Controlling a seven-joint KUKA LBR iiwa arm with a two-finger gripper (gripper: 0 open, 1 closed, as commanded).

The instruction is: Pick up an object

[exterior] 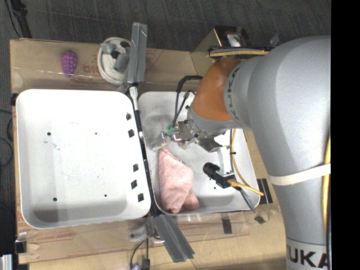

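End effector (173,133) is down in the right bin (153,107), upper left part, close to the wall shared with the left bin (73,151). Released or clenched: can't tell, my own wrist blocks the view. Pink cloth (173,181) lies bunched along the right bin's left wall, its top end just beside my end effector; contact unclear. Small purple object (69,62) sits on the desk (34,55) beyond the left bin.

right bin (156,108) half hidden under arm (281,111); arm cut off below
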